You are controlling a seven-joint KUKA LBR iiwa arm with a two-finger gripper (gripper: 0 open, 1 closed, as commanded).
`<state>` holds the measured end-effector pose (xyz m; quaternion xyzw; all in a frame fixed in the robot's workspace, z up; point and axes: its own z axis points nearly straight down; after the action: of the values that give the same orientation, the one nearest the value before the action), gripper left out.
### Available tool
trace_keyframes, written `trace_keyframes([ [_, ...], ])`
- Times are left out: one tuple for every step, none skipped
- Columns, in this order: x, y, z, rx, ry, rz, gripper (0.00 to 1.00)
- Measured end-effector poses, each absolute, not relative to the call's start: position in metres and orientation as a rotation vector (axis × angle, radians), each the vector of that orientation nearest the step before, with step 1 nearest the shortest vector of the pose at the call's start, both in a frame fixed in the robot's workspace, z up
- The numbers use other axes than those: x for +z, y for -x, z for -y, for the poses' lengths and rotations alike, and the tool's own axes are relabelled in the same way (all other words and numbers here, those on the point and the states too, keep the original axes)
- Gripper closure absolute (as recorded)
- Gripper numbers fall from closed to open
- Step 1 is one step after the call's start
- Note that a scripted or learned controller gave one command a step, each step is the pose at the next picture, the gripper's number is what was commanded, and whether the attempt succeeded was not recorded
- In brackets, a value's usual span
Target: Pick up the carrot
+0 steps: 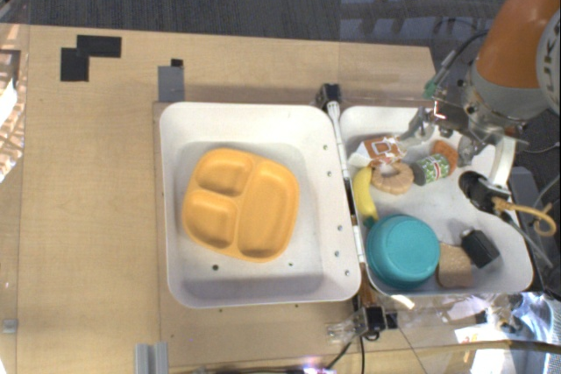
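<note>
The grey arm's two-finger gripper [450, 136] hangs over the far edge of the right white bin [517, 271], its state impossible for you to tell, just above the small orange carrot [444, 156]. The carrot touches a green can [428, 171], with a tan bagel-shaped ring [392, 179] close beside that, so a closing grasp could, in your judgement, catch the can or nudge the carrot away. Only a short orange stub shows, seemingly slanting from the can toward the bin's far edge, though its long axis is uncertain.
</note>
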<state>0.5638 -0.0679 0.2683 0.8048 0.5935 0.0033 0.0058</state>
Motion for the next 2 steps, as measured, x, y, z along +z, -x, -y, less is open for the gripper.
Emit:
trace_keyframes([
  [0.296, -0.55, -0.022, 0.011, -2.631, -1.719, 0.0],
  [0.201, -0.529, -0.06, -0.007, -2.679, -1.649, 0.0],
])
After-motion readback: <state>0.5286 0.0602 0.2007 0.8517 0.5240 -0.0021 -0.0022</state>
